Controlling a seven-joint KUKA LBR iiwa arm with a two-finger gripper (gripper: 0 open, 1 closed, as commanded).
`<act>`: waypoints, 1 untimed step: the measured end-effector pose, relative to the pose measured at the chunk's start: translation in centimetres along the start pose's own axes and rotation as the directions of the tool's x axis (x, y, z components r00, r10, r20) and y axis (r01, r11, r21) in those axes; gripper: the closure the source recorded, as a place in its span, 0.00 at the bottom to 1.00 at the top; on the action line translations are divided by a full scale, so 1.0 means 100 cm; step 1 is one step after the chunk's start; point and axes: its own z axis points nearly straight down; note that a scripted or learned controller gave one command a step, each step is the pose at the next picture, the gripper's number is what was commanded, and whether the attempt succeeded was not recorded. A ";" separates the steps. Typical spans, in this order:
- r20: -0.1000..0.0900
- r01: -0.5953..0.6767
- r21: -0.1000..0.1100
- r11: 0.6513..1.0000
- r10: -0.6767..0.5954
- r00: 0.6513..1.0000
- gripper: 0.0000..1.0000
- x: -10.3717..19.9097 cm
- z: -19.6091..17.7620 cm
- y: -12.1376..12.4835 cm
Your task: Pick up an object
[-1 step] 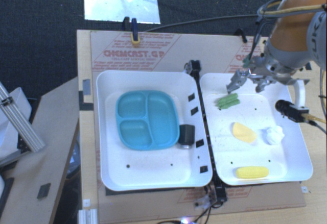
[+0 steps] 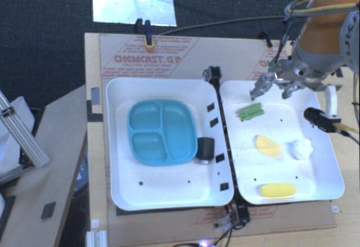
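In the right bin, near its far edge, the green bean pod lies with its long axis running from near-left to far-right. The gripper hangs spread and unladen just beyond it, toward the far edge.

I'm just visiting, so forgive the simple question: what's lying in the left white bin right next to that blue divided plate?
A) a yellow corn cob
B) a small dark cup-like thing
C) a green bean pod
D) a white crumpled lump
B: a small dark object rests against the right edge of the blue plate in the left bin.
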 end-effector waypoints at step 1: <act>0.000 0.002 0.003 1.000 -0.002 1.000 0.00 0.010 0.050 0.004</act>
